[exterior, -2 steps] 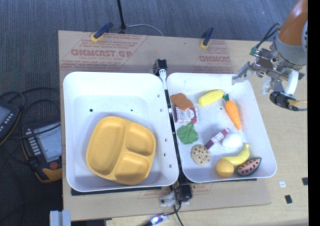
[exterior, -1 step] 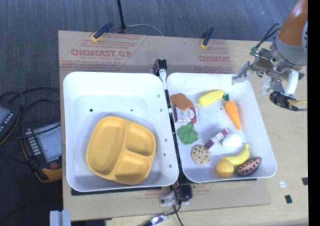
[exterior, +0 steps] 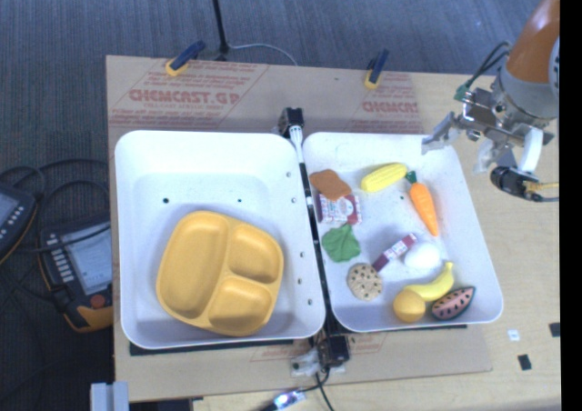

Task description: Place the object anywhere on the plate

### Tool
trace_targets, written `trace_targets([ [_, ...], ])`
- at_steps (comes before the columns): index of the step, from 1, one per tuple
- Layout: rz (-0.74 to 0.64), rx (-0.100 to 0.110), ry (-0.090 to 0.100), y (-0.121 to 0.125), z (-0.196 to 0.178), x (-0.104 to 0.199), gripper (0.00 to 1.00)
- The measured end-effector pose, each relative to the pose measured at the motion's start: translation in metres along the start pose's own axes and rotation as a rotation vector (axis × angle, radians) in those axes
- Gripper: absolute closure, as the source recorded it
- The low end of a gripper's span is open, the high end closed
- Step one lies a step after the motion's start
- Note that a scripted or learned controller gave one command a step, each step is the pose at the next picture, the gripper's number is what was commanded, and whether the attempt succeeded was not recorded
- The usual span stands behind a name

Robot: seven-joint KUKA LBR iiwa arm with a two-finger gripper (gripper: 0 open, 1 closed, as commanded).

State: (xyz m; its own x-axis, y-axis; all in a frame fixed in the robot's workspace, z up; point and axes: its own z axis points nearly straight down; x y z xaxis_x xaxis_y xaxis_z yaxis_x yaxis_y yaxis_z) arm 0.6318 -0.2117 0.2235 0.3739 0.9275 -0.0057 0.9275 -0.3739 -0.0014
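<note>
Camera view: bench (exterior: 527, 245) from above, two white bins.
Plate: yellow divided plate (exterior: 220, 270) lay in the left bin (exterior: 145, 173).
Toys: corn (exterior: 383, 176), carrot (exterior: 423, 205), cookie (exterior: 365, 281), banana (exterior: 436, 284), watermelon slice (exterior: 452, 303) lay in the right bin (exterior: 477, 245).
Jaws: gripper (exterior: 496, 141) hung at the right bin's 2 o'clock corner; grip state could not be told.
</note>
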Motion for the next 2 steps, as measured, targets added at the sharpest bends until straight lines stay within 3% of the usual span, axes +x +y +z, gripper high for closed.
trace_targets([
  [2,0.000,0.000,0.000,0.0000,0.0000,0.0000,0.00],
])
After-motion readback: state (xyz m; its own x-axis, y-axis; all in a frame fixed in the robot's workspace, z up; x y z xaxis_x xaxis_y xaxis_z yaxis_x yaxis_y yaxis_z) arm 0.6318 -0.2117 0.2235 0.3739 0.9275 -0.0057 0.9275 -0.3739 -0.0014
